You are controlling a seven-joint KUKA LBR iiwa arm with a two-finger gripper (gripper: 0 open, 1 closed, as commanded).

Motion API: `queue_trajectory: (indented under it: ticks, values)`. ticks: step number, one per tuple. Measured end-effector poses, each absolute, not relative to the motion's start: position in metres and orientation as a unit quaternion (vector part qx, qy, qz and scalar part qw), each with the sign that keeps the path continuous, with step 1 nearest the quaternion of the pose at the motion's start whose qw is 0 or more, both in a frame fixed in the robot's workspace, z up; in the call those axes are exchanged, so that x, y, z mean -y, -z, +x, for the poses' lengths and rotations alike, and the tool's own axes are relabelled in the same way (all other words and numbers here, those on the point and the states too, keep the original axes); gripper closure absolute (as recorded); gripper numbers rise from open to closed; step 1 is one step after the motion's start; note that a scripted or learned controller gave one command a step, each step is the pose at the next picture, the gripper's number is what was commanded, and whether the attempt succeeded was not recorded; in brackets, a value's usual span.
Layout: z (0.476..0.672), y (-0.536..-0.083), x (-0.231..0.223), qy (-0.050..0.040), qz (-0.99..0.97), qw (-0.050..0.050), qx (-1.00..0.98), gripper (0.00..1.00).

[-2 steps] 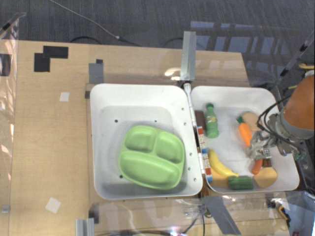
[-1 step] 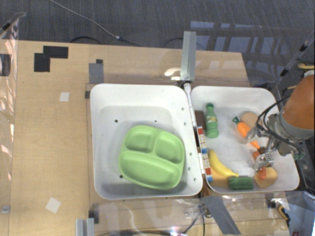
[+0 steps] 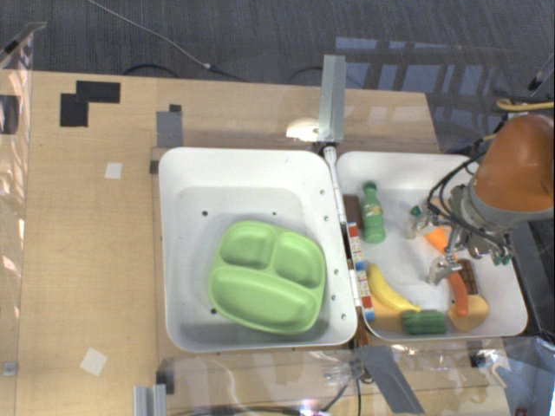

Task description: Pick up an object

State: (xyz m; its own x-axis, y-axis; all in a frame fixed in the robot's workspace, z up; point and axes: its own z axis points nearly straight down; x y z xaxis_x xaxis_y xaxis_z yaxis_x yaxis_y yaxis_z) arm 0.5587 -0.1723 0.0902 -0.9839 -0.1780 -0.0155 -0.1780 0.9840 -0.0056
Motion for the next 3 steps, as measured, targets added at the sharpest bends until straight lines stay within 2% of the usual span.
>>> queue_trajectory:
  ticks: [1, 2, 3]
  values:
    - [0.564, -0.105, 0.172, 0.0041, -0.091, 0.016, -0.996, 1.00]
    - [0.630, -0.228, 0.133, 0.0012, -0.039, 0.012, -0.999, 1.00]
    - [0.621, -0.099, 0.144, 0.0004, -0.037, 0.006, -0.999, 1.00]
